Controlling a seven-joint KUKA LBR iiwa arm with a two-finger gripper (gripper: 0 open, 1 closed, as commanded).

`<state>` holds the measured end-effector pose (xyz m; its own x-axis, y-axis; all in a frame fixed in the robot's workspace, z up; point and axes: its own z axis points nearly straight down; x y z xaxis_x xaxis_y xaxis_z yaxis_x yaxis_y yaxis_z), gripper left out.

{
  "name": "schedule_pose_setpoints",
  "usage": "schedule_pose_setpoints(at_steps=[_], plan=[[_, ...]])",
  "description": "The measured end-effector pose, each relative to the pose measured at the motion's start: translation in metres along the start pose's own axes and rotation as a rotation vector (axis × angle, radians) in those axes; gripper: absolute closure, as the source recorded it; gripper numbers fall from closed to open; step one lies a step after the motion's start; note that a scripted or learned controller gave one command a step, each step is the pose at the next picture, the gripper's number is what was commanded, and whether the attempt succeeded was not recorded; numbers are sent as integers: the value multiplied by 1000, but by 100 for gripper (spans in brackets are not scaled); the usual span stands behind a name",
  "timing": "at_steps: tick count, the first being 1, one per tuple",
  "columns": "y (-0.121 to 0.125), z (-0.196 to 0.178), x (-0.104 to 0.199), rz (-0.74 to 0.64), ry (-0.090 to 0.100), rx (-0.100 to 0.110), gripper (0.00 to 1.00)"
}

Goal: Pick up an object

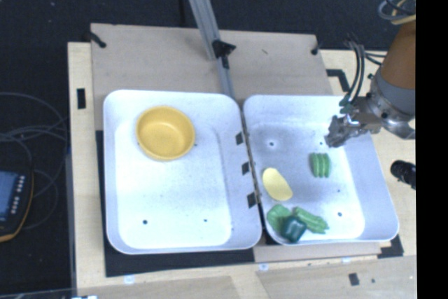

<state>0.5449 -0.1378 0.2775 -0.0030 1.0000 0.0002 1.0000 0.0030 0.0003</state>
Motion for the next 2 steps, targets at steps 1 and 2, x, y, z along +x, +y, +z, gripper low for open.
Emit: schedule_pose_setpoints(at_steps=[1, 2], plan=[[-14, 10, 48, 0, 0, 0, 100], [-9, 23, 95, 0, 0, 0, 100]])
